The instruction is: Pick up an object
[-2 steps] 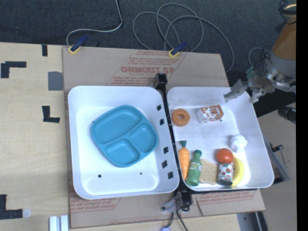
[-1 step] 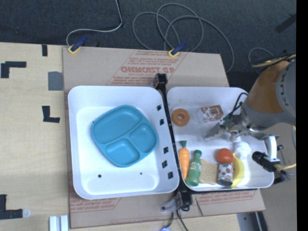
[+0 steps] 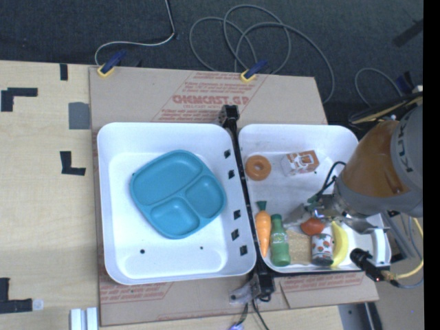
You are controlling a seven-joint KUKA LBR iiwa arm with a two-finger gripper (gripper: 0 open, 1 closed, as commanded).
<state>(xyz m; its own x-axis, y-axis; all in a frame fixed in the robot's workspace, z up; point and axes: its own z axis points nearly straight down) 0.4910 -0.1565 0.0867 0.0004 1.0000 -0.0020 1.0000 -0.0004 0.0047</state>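
A blue plate lies in the left bin. The right bin holds a donut, a carrot, a green bottle, a can and a banana. The claw hangs low by a red tomato.

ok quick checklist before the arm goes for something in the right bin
1. Gripper over the right bin: ok.
2. Target between the fingers: cannot tell; red item sits right under it.
3. Room around target: not ok; can, banana and green bottle crowd it.
4. Carrot and donut clear of the arm: ok.
5. Blue tray flat in the left bin: ok.
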